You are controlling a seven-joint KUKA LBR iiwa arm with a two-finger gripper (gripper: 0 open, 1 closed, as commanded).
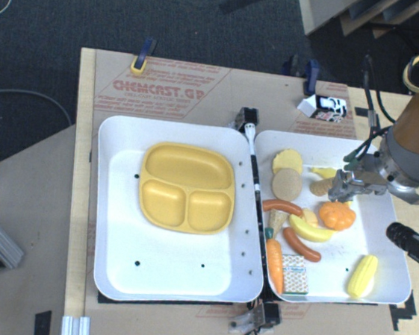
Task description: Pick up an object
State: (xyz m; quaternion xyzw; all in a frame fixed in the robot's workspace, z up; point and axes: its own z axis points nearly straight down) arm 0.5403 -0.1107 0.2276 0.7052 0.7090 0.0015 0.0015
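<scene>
Two white bins sit side by side on a cardboard-topped bench (196,86). Left bin (110,249) carries a yellow three-compartment tray (187,187). Right bin (391,285) is crowded with toy food: a yellow potato-like piece (288,161) above a tan round one (287,184), a sausage (283,207), a second sausage (302,245), a banana (309,228), a carrot (275,266), a small printed packet (295,275), a corn cob (362,275) and an orange pumpkin (337,216).

The gripper (345,187) hangs just above the pumpkin's upper edge, with a small yellow piece (324,171) and a tan lump (319,187) close on its left; whether its fingers are apart or together cannot be told. Nothing visibly sits between them.

The cardboard reads "CHEMCAST GP" in red print. A black-and-white tag (323,106) lies beyond the right bin; its marks are unreadable.
</scene>
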